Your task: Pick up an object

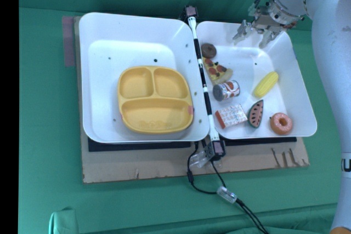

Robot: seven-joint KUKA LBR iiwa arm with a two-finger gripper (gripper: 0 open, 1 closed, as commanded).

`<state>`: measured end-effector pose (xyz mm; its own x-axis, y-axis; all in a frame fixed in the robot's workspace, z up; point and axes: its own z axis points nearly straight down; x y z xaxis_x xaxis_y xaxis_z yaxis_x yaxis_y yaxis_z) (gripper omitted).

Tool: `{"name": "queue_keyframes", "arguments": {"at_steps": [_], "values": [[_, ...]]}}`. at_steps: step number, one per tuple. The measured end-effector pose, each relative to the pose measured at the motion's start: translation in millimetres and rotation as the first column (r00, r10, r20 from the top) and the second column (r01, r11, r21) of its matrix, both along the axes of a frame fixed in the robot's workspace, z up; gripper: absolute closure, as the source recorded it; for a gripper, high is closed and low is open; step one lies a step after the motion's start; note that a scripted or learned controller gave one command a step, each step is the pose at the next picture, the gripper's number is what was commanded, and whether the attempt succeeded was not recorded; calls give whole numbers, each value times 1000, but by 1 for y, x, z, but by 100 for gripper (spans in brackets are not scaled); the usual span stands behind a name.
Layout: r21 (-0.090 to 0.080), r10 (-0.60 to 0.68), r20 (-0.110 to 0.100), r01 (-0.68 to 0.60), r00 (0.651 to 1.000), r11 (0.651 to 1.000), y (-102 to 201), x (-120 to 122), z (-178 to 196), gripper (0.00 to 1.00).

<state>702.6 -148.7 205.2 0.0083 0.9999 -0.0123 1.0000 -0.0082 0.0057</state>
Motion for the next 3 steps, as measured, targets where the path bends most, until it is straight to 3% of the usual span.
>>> {"name": "queue_keyframes", "arguments": {"at_steps": [1, 2, 3], "values": [[-4, 2, -11, -2, 1000, 1000, 41, -3, -18, 0], [5, -1, -1, 1, 1000, 1000, 45, 0, 0, 100], [1, -1, -2, 1, 1000, 1000, 43, 0, 0, 0]]}}
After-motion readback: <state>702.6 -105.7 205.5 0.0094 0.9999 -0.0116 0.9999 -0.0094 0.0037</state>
